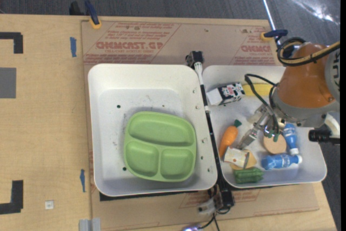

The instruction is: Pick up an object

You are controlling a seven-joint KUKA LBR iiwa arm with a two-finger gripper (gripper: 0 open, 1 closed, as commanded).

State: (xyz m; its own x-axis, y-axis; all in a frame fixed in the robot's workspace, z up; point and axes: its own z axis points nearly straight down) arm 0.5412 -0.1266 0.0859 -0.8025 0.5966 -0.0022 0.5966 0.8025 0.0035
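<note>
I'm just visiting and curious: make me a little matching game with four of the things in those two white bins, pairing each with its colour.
Things:
1. divided tray
2. carrot
3. bottle
4. small carton

Colours:
A. blue
B. black and white
C. light green
D. orange

Pairs: 1-C, 2-D, 3-A, 4-B
</note>
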